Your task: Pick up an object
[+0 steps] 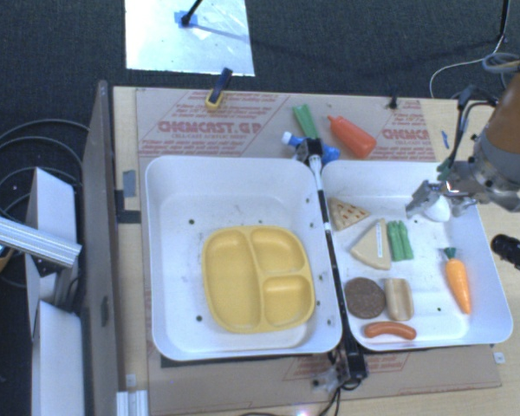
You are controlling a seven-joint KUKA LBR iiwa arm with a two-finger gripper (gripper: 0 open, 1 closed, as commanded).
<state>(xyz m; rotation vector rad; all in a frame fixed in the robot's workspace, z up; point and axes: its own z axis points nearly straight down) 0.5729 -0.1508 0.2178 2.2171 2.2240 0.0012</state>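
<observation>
Dark carpeted floor is being seen around a brown cardboard-covered bench [243, 128], on which two shallow white plastic bins are sitting side by side. The left white bin [169, 198] is being occupied by a yellow three-compartment plastic tray [258, 277]. The right white bin [494, 315] is being shared by a scatter of toy food.

The grey arm with its orange band [511, 124] is being reached in from the right, over the far right corner of the right bin. Its two-finger gripper [435, 204] is being held low over a small white rounded object [437, 212], which is lying near the bin's far wall. Whether that object is being pinched or merely touched cannot be told, and the gripper's state cannot be told either.

Nearby, well apart from the gripper, a pale wedge of toy cheese [370, 246], a waffle-patterned triangle [347, 212], an orange toy carrot [457, 284], a brown round patty [364, 298], a tan bread roll [399, 298], a green ridged piece [400, 241] and a red sausage [390, 330] are being left lying flat.

The white object is being judged light, stiff and probably smooth, so slipping is being risked; it is best being gripped across its widest middle, with contact kept square.
</observation>
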